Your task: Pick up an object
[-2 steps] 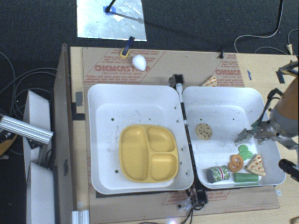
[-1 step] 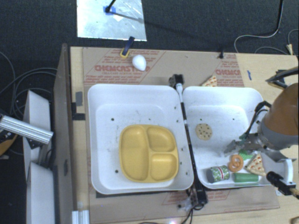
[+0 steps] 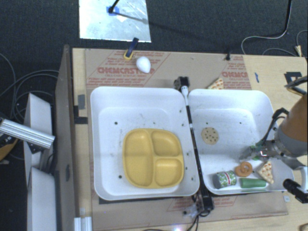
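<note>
Right bin (image 3: 226,102) contents: cookie (image 3: 210,135) is lying alone near centre. Along the 6 o'clock wall a green-and-white can (image 3: 224,179), a donut (image 3: 245,168), a green pepper-like piece (image 3: 253,182) and a pizza slice (image 3: 265,172) are clustering. Gripper (image 3: 255,151) is hovering just at 1 o'clock of the donut, touching nothing visible; donut and pizza slice are lying just below its tips. Jaw state: cannot tell, too blurred. At 9 o'clock, left bin (image 3: 103,102) is holding a yellow divided tray (image 3: 153,157).
</note>
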`<state>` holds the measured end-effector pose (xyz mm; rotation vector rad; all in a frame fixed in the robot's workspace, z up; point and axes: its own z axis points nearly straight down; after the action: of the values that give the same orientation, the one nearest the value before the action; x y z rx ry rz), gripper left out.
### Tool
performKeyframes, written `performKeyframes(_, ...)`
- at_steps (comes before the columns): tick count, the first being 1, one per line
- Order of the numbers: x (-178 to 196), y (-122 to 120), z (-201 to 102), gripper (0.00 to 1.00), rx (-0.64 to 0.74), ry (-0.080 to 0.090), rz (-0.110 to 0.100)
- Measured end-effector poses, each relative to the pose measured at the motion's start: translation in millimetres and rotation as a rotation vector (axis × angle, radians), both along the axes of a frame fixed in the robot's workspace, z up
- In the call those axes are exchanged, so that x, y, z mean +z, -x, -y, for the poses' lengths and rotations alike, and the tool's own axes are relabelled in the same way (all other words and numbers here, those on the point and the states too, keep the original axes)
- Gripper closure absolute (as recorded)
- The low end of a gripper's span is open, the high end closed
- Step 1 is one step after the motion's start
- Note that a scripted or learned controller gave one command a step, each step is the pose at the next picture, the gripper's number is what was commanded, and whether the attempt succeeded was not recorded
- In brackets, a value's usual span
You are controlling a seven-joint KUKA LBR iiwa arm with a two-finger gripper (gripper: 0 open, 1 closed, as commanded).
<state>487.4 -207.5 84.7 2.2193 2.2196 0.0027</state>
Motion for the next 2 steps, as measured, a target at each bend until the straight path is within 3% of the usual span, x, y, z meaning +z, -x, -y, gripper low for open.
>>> performKeyframes(1, 105.4, -1.3, -0.3, 0.0, 0.004, 0.004, 0.008)
performKeyframes(2, 48.3, -71.4, -19.0, 0.0, 0.008, 0.0, 0.001)
